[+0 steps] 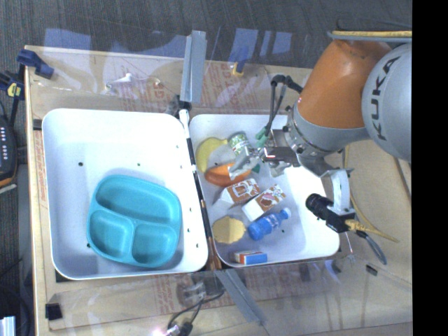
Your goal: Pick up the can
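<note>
On the worktop sit two white bins. The left bin holds one turquoise tray with three compartments. The right bin is crowded: one yellow fruit, one orange piece, one round tan item, two small printed cartons, one blue bottle and one flat orange-and-blue box. The can, green and white, lies at the bin's far edge, just right of the yellow fruit. The gripper hangs just beside it, amid the clutter.
</note>
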You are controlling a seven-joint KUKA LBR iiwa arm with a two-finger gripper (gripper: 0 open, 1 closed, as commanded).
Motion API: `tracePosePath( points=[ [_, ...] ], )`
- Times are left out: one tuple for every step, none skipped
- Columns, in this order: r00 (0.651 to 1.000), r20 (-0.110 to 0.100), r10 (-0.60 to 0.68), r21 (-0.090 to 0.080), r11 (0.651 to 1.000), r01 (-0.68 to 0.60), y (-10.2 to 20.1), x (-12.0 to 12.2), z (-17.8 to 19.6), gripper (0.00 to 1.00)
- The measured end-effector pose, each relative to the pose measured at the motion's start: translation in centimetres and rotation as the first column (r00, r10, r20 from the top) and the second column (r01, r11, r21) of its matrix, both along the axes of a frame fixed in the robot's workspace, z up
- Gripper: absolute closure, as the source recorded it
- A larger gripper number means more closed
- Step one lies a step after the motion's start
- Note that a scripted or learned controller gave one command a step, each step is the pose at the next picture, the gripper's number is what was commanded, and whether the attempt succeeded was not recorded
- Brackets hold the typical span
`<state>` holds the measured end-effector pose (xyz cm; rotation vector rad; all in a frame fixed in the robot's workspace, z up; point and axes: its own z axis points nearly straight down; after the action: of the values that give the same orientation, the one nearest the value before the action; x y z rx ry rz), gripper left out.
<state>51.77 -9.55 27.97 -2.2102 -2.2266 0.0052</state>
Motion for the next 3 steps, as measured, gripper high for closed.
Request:
tracePosePath(
  points=[
    [1.000,0.003,0.003,-0.001,1.000,-0.003,-6.2,9.2,3.3,0.00],
    [0.989,0.001,0.149,0.000,0.989,-0.149,-5.6,13.1,-10.1,0.00],
    [0.966,0.005,0.257,-0.001,0.966,-0.257,-8.6,14.0,-18.8,0.00]
  ],
)
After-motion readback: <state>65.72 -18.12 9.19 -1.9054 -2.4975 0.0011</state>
